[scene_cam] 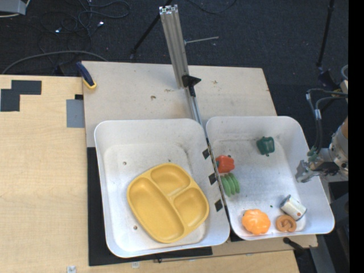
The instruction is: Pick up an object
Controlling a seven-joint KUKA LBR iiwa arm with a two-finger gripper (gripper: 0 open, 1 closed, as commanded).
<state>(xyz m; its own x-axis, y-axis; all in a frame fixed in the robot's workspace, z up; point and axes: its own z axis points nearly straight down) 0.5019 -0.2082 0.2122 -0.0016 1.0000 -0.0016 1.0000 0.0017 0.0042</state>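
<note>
Right at the scene's right edge, the grey metal gripper (307, 171) sits at the outer rim of the right-hand shallow white bin (250, 127), about level with the bin's middle. Its fingers blur into one pale shape there, so whether they are spread or pressed together cannot be told, and nothing is seen between them. Most of the arm behind it is cut off by the edge of the view.

Nearest to the gripper, toward the near right corner of that bin, lies a small white cylinder with a dark end (293, 208), and just beside it a brown ring-shaped toy (286, 224). Left of these rests a round orange toy fruit (256, 222). Farther left, against the wall shared with the other bin, a green ribbed toy (230, 184) lies just near of a red-orange toy (225, 164). A dark green blocky toy (265, 145) sits apart toward the far side, left of the gripper.

Across the shared wall, the left-hand shallow white bin (114, 147) holds a yellow plastic divided plate (166, 201) with three compartments.
</note>
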